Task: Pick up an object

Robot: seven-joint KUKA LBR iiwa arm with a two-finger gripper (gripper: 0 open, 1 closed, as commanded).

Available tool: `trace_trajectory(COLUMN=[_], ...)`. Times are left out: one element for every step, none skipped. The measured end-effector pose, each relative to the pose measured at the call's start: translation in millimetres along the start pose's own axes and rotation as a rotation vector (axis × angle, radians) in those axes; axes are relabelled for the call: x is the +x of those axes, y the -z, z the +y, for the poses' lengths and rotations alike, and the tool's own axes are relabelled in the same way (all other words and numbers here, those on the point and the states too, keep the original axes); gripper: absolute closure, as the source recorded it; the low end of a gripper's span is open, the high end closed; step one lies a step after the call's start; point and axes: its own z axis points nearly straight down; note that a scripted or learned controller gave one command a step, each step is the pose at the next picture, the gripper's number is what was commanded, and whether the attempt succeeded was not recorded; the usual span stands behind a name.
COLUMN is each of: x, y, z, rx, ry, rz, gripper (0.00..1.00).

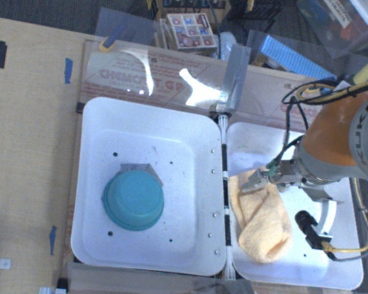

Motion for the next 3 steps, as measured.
trace_trajectory(x=[-20.7, -19.8, 6.9], y=[-11.3, 0.6, 84.9], z=[55.3, 57.4, 86.3], rx=[0.010, 0.005, 0.009], ry=[-0.049, -0.046, 0.371], rz=[0.001, -0.002, 0.003], gripper=[0.00, 1.00, 1.00])
